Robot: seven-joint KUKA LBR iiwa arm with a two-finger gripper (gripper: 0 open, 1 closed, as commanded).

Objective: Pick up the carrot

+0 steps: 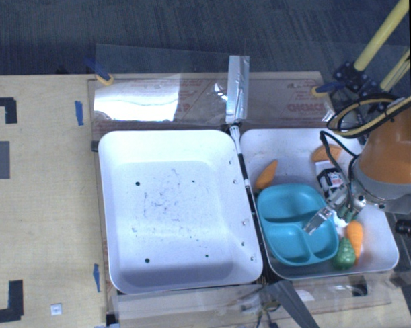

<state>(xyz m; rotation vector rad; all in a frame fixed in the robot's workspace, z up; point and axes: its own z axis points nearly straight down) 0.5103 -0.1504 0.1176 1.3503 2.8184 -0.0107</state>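
The carrot [355,235] lies in the right bin [384,254] near its front right corner. Its orange body points away from the camera and its green leafy top [344,254] points to the front. My gripper [330,215] hangs over the right rim of a blue divided dish [292,227], just left of the carrot and slightly behind it. Nothing shows in its grasp. The arm's orange band [387,153] and grey wrist cover the bin's right side.
An orange wedge-shaped item [266,172] rests behind the blue dish by the bin's left wall. Another orange item [324,152] sits at the back, partly under cables. The left bin [173,208] adjoins on the left. Yellow poles [382,33] stand at the back right.
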